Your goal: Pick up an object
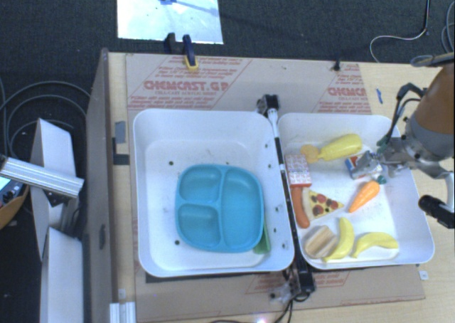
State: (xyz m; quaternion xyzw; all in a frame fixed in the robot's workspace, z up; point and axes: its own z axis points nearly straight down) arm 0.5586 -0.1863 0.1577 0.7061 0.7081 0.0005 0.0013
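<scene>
The hand [371, 163] hovers low over the right bin [419, 243], beside the carrot [365, 196]. I cannot tell its state. Next, probably a descent and grasp.

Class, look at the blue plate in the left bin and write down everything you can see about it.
The blue plate is a light blue, plastic-looking tray with rounded corners and three sections: one long section on its right side and two smaller ones on its left. It lies flat, face up, in the left bin, towards the near right corner. Nothing rests in its sections. A green thing pokes out from under its near right edge.
</scene>
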